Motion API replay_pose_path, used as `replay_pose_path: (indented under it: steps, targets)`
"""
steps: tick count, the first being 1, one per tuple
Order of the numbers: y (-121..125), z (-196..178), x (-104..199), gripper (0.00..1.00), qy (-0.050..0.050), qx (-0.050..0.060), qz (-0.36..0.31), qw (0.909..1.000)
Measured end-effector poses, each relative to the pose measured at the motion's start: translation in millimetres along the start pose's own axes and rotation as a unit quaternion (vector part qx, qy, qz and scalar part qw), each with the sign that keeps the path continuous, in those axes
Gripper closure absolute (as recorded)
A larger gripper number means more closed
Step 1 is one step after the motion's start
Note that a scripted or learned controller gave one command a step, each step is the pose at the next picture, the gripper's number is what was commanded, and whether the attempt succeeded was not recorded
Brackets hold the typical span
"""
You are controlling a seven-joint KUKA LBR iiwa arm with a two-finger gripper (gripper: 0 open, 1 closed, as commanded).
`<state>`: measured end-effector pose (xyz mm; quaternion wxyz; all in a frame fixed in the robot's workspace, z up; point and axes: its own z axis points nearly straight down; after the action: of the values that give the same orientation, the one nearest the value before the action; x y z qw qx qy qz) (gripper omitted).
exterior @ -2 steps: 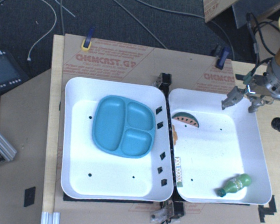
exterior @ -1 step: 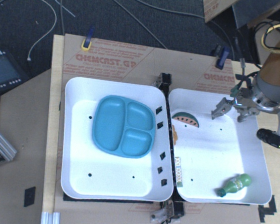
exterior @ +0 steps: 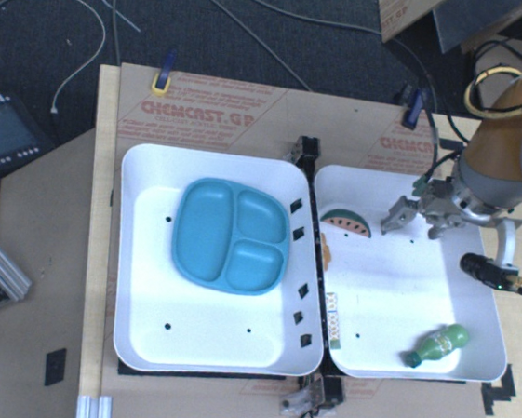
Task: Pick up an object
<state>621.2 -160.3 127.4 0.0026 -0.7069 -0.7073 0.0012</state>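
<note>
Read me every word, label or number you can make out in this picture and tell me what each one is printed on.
"CHEMCAST GP", roughly, in red on the cardboard sheet behind the bins; partly blurred.
Red print on the cardboard at the right: too blurred to read.
Small strip between the bins: too small to read.

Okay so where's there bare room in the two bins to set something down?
Right white bin: the middle floor is bare, bordered by the watermelon-slice toy upper left, the green plastic bottle at the lower right, and the end effector above. Left white bin: a bare strip below the blue divided plate. The plate crowds the upper half.
</note>
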Motion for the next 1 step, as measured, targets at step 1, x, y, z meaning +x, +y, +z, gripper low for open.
replay_pose_path:
  steps: [1]
  targets:
    - [1.7,-14.4,-0.1,1.00,0.000,-0.003,0.000,1.0000]
